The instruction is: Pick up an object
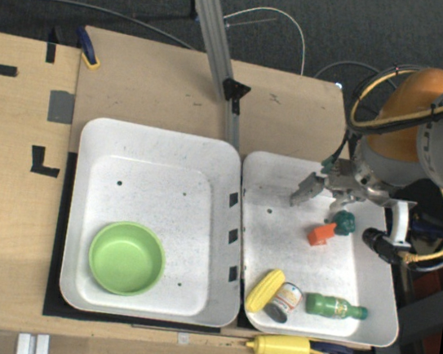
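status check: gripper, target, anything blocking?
Gripper over right bin, fingers open, holding nothing. Orange piece and teal piece just below it. Nothing blocking.

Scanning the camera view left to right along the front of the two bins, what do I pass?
Green bowl in the left bin → yellow corn cob → small can → green bottle lying on its side, the last three in the right bin.

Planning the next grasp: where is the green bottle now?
The green bottle lies on its side in the right bin's near-right corner, beside the small can.
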Robot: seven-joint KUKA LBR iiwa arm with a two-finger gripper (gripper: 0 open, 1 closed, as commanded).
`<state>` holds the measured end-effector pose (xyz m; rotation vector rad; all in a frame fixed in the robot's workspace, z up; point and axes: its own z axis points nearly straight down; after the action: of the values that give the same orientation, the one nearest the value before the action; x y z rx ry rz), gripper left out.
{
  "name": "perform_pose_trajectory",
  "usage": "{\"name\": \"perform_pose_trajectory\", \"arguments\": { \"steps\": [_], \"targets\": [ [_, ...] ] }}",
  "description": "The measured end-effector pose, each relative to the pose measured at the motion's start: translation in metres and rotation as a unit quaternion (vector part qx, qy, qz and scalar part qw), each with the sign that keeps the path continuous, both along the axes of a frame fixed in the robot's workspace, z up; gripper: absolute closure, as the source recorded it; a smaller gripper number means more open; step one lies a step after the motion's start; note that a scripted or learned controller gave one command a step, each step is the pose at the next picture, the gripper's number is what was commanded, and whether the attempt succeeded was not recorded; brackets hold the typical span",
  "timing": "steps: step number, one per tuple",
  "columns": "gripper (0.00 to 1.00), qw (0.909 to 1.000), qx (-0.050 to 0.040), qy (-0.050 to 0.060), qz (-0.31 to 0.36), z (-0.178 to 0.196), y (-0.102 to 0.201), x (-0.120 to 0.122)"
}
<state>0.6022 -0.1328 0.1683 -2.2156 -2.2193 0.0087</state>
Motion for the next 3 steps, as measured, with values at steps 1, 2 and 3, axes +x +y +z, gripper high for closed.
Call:
{"name": "perform_pose_trajectory", "arguments": {
  "steps": [1, 2, 3],
  "targets": [
    [0.0, 1.0, 0.0001, 0.0, 0.0, -0.059, 0.01, -0.004],
    [0.0, 1.0, -0.0009, -0.003, 0.0, -0.08, 0.01, -0.004],
    [1.0, 1.0, -0.0004, -0.003, 0.001, -0.07, 0.011, -0.004]
  ]
}}
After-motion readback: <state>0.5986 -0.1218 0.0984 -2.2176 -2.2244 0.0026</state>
